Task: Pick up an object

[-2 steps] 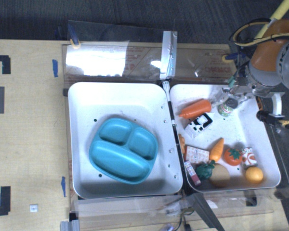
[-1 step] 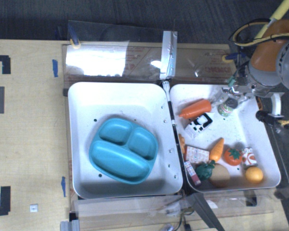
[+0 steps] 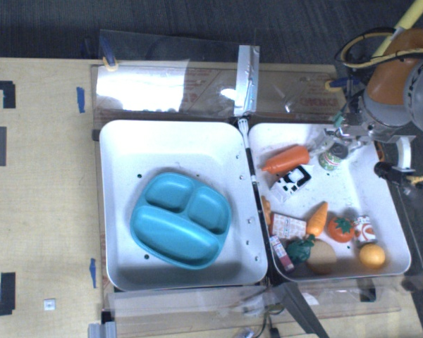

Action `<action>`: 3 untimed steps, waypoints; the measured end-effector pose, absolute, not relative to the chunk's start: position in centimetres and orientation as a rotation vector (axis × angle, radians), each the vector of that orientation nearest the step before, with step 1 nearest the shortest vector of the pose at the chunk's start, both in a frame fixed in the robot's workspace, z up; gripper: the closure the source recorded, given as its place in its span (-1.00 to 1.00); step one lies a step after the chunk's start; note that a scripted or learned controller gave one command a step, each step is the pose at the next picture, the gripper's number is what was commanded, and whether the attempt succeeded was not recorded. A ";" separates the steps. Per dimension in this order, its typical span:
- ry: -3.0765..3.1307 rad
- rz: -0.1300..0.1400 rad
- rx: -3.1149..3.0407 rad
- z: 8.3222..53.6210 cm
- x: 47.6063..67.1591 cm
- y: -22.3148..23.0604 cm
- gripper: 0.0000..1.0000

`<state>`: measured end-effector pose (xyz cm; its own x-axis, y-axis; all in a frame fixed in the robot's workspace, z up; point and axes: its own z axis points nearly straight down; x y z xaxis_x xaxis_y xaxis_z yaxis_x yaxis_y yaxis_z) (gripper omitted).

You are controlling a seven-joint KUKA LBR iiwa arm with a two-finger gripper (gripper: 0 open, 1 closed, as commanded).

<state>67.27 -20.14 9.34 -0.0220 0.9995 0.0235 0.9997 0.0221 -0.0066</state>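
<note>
Camera view: the grey two-finger gripper (image 3: 333,155) hangs low in the right white bin (image 3: 391,210) beside an orange carrot-shaped toy (image 3: 286,158); its grip state is unreadable, and nothing appears lifted yet.

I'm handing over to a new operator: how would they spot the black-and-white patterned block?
Look in the right-hand white bin, in its upper left part. Just below the large orange carrot-shaped toy lies the small black-and-white patterned block. It is the only black-and-white thing there; its neighbours are orange, red or green.
</note>
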 end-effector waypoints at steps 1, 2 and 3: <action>-2.260 -0.005 -2.178 9.1 67.0 -19.4 -1.00; -2.259 -0.005 -2.177 9.1 66.9 -19.4 -1.00; -2.397 -0.011 -2.049 9.2 64.6 -11.3 -1.00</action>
